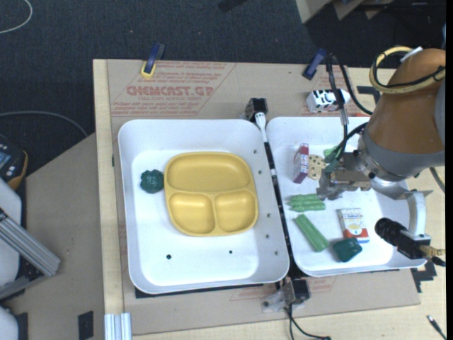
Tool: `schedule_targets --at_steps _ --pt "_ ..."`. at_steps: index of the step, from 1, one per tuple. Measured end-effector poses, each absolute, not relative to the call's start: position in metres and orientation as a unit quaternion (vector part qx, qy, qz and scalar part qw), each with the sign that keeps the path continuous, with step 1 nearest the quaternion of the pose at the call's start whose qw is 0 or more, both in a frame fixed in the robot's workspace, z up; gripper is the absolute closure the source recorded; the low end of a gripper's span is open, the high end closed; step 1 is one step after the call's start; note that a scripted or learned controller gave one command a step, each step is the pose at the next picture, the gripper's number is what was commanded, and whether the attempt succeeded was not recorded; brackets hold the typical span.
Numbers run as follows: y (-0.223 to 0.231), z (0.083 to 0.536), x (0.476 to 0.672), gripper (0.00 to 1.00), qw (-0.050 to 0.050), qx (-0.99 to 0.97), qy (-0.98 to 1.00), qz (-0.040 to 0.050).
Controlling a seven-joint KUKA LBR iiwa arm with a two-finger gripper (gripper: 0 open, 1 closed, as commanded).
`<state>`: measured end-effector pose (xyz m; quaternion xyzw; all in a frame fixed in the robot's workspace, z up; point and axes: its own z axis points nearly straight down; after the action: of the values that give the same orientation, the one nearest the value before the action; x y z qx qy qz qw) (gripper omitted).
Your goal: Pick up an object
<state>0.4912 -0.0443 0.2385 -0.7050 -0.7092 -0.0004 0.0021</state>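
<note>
My gripper (331,184) hangs low over the middle of the right bin (283,137), under the arm's orange band (407,112). It sits just above a green pea pod (306,203) and right of a tan spotted block (313,166). A maroon and pink piece (302,159) lies beside that block. A green stick (311,231), a teal lump (347,249) and a small white and orange box (352,223) rest nearer the front. Another green piece (331,151) peeks out behind the gripper. Nothing shows as held.
The left bin (134,218) holds a yellow divided plate (210,192) and a dark green lump (151,181) to its left. A black clip (256,109) sits at the back between the bins. Cables (340,91) trail over the right bin's back edge.
</note>
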Motion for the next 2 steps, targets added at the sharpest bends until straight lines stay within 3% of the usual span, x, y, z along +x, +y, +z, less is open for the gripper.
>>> schedule_targets --at_steps 2 --pt "0.049 0.233 0.495 1.0 0.001 -0.705 -0.709 -0.0003"
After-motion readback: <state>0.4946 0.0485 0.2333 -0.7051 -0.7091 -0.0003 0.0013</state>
